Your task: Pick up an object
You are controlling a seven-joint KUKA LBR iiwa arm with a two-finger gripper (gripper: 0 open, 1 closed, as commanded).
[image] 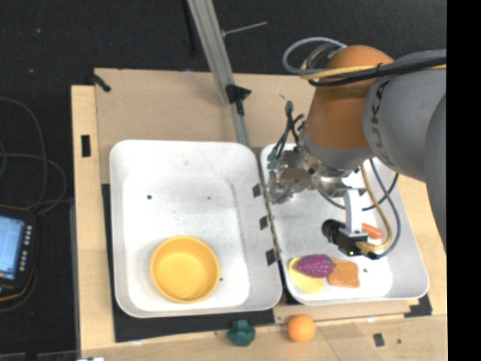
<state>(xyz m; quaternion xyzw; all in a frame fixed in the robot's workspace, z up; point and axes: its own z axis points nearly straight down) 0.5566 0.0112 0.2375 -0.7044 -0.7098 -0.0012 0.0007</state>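
Camera view showed the gripper (284,180) low over the right bin (406,280), grip state impossible to tell, apart from the purple grapes (315,265), seemingly mid-search.

Right bin (409,277) — half under arm (391,119)

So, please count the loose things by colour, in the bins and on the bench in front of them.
Yellow: 2, bowl in the left bin, a piece under the purple one
Purple: 1, grapes
Orange: 2, slab, ball on the bench
Green: 1, small thing beside the ball
Total: 6
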